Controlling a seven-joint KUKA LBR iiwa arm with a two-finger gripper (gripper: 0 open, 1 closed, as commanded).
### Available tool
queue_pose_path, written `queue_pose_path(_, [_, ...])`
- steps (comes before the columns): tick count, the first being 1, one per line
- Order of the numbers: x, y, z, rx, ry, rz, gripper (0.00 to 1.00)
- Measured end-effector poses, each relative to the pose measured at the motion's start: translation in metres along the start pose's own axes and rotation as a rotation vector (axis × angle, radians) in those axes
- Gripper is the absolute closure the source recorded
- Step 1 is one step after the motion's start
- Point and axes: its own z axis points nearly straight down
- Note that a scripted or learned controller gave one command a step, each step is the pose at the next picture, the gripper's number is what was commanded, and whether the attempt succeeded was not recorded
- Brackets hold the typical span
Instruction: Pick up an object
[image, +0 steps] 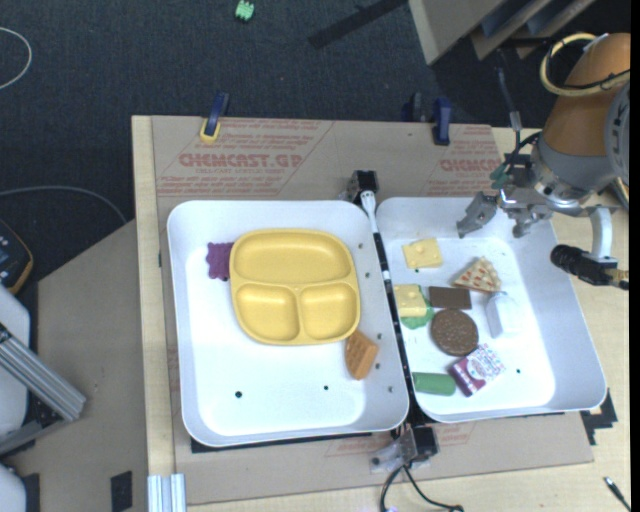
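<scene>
The pincer (503, 213) is seen above the far right part of the right bin (560, 385), its two fingers spread wide with nothing between them. The arm (585, 110) comes in from the right.

In the right bin, a pale cheese block (422, 253) lies nearest the pincer, a little apart from it. A pizza slice (479, 276) is set to its right. Below these, a yellow block (409, 300) is placed just beside a brown bar (449, 297), with a round brown cookie (455, 331) under the bar. A grey stick (494, 318) lies to the cookie's right. A green piece (434, 382) and a red-and-white packet (477, 368) are found near the front rim.

In the left bin (200, 400) on the desk (160, 160), a yellow divided plate (295, 284) is seen, with a purple item (217, 260) touching its left edge and a tan piece (361, 355) just beside its lower right corner.
</scene>
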Motion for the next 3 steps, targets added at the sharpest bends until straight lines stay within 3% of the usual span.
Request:
queue_pose_path(1, [-0.004,0.002,0.062,0.002,0.000,-0.001,0.00])
queue_pose_path(2, [-0.003,0.002,0.084,0.000,0.000,-0.002,0.00])
queue_pose_path(3, [-0.003,0.003,0.071,-0.006,-0.001,-0.002,1.00])
